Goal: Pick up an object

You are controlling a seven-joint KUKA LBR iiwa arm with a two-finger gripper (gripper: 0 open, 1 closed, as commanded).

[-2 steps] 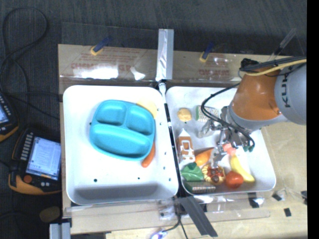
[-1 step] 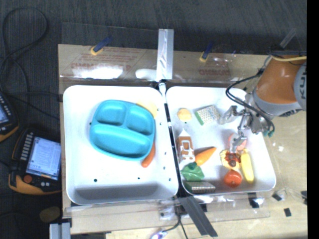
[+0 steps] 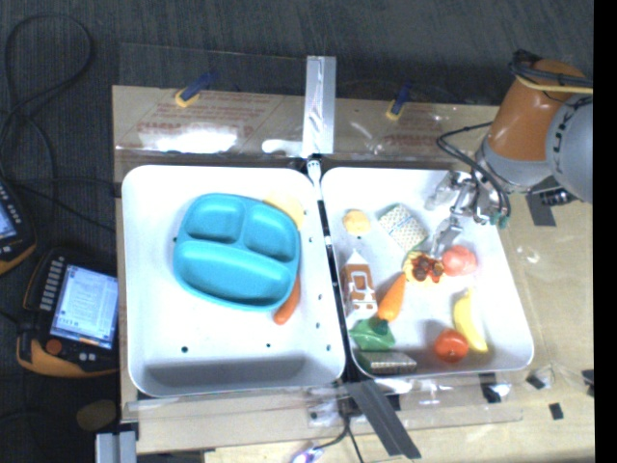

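A grey KUKA arm with its orange wrist band reaches in from the right over the right-hand bin, one of two shallow white bins set side by side on the counter. Its end effector hangs low above the middle of that bin, the thin fingers pointing down toward a small dark-red cluster of grapes; whether the fingers are spread or pressed together cannot be told from this angle, and nothing can be seen pinched between them.

Just beside the grapes, to the right, lies a pink-red round fruit. Below it rest a yellow banana and a red tomato, near the bin's front right corner. An orange carrot lies at a slant left of the grapes, beside a small carton close to the dividing wall. A green pepper-like piece and a dark flat item sit at the front. A pale lemon and a patterned sponge-like block occupy the back.

The left-hand bin carries an upturned blue divided plate (an orange piece peeks out from its lower right edge, a yellow one from its upper right).
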